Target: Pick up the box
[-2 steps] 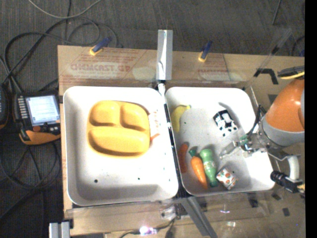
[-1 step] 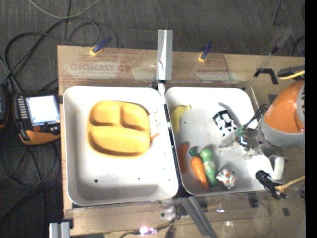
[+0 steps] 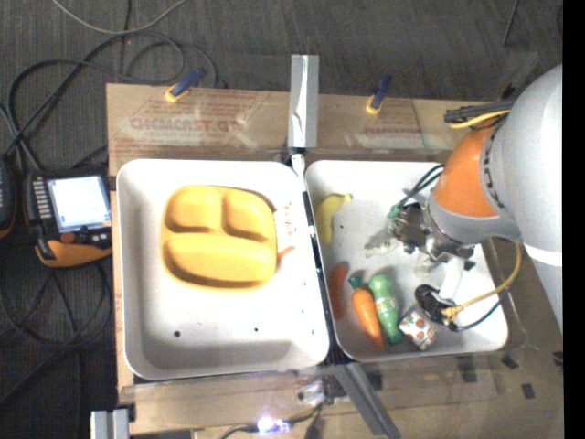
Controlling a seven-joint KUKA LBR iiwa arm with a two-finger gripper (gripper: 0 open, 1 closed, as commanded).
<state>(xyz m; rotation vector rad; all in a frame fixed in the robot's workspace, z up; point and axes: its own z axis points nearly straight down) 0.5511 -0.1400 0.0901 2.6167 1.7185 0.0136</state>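
The box (image 3: 419,329) is a small white and red carton lying near the front of the right bin (image 3: 475,341), just right of a green bottle (image 3: 384,305). My gripper (image 3: 398,230) hangs over the middle of that bin, farther back than the box and apart from it. Nothing shows between the gripper and the box. The grey arm with its orange band comes in from the right and covers the bin's right side.
An orange carrot (image 3: 366,312) and a red sausage-like piece (image 3: 338,290) lie left of the bottle. A yellow banana (image 3: 330,214) rests at the right bin's back left. The left bin (image 3: 146,337) holds a yellow divided plate (image 3: 219,236).
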